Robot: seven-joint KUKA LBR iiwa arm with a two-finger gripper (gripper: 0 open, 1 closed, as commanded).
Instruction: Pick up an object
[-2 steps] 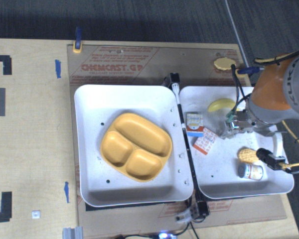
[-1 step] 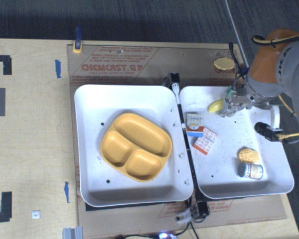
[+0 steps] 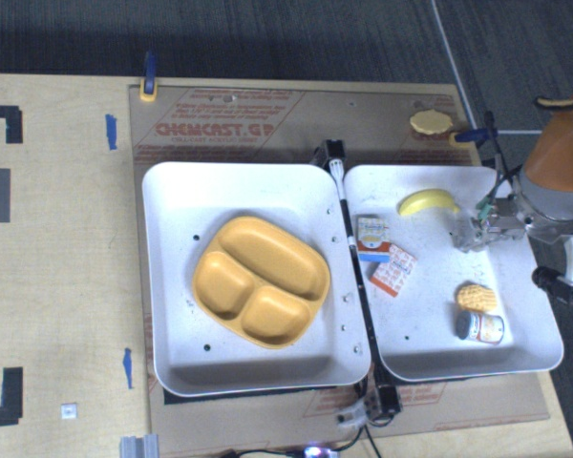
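Dark grey carpet (image 3: 267, 17) lies beyond the table's (image 3: 57, 256) far edge; the pale wood top bears blue tape (image 3: 111, 132) marks.

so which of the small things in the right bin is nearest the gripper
The yellow banana. It lies just left of the gripper, while the can and packets sit farther away.

Arm (image 3: 559, 175) cropped at right edge

A robotics lab: a plywood bench (image 3: 57, 284) marked with blue tape (image 3: 111, 132) and black squares, two white bins (image 3: 162, 256) fixed side by side, cables (image 3: 363, 418), dark carpet beyond.
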